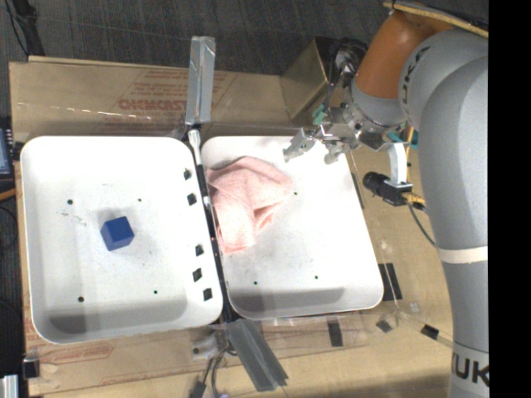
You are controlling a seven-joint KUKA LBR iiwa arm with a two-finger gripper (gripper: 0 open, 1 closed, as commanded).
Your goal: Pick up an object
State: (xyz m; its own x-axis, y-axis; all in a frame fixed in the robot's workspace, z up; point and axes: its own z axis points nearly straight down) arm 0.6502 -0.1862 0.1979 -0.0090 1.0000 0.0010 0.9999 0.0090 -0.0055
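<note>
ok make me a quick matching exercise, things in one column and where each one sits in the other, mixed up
Things:
1. blue cube
2. pink cloth
3. gripper
4. orange band

Places:
A. in the right bin, against its left wall
B. on the arm, above the wrist
C. in the left bin
D. over the far edge of the right bin

Pairs: 1-C, 2-A, 3-D, 4-B

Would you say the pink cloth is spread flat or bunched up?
Bunched up: the pink cloth lies crumpled in folds against the right bin's left wall.
</note>
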